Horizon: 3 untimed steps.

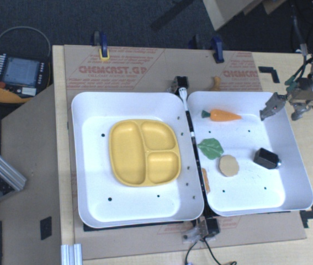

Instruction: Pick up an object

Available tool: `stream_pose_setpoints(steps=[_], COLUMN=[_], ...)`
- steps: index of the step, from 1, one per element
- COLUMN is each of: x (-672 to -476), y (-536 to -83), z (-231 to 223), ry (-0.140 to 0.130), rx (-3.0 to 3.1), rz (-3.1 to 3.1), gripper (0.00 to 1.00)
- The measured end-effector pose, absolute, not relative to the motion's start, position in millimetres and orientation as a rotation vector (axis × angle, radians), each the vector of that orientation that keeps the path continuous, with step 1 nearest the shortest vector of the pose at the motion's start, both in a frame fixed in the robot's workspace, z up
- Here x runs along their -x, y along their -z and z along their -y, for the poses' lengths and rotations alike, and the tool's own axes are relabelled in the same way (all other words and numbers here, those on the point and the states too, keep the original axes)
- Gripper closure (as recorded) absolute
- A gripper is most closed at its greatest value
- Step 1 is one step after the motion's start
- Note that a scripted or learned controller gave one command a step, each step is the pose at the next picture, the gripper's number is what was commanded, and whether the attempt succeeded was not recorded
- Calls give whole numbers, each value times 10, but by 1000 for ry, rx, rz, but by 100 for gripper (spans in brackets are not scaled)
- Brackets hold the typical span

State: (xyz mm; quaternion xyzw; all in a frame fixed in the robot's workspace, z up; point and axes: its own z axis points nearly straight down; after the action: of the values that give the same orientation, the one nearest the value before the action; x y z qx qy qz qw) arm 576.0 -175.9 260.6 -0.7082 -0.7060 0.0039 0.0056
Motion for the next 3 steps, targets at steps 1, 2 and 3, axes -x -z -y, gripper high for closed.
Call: stream_pose_setpoints(steps=[1, 2, 3], x=[-5783, -5791, -5825], y=[-2681, -2165, -1703], z=[1751, 1645, 1580], ry=[0, -5, -5], rx=[2221, 2215, 2215], rz=[2222, 2219, 2219], gripper=[0, 0, 0])
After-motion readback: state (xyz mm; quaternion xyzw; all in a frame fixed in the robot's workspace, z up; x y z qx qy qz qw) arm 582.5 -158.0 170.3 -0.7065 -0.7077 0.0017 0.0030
